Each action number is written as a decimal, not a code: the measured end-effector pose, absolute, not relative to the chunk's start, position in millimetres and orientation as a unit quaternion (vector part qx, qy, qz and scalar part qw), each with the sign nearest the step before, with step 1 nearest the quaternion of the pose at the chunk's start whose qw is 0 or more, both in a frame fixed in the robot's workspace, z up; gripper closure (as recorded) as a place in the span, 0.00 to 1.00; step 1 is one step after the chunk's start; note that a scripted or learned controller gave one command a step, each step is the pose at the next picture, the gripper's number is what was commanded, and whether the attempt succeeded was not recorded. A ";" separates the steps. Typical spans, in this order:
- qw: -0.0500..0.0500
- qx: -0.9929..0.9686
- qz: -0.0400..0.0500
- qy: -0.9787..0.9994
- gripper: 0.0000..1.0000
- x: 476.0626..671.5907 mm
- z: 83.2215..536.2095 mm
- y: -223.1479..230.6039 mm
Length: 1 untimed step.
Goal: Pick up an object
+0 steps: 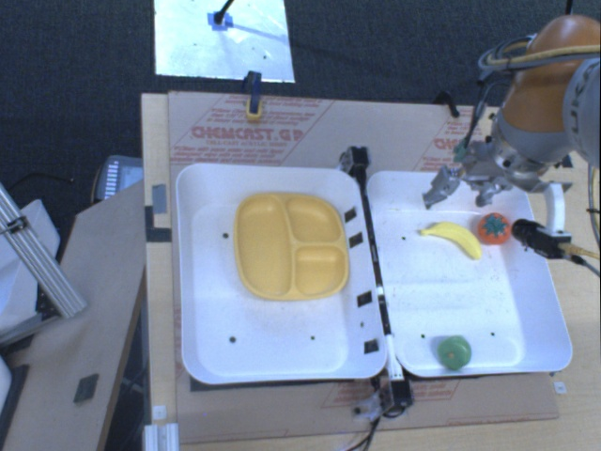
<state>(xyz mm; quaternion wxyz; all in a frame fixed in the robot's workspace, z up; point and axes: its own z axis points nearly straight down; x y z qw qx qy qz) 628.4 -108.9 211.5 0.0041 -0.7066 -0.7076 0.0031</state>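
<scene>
Lying in the right bin, the banana is a smooth curved yellow thing, long axis running left to right, its thin stem end pointing left. The gripper hangs just above it, fingers spread apart with nothing between them. Beside it there's a round orange tomato, a green ball-ish fruit near the front, and a glossy yellow divided plate in the left bin.

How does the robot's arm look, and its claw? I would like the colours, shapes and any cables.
The arm is a thick rounded body, grey with an orange band above the wrist. Bundled cables loop along its upper side. The claw is bare grey metal, with thin pointed fingers below a blocky metal wrist.
</scene>
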 end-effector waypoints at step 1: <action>0.000 -0.706 0.000 -0.708 0.00 631.0 218.4 -108.8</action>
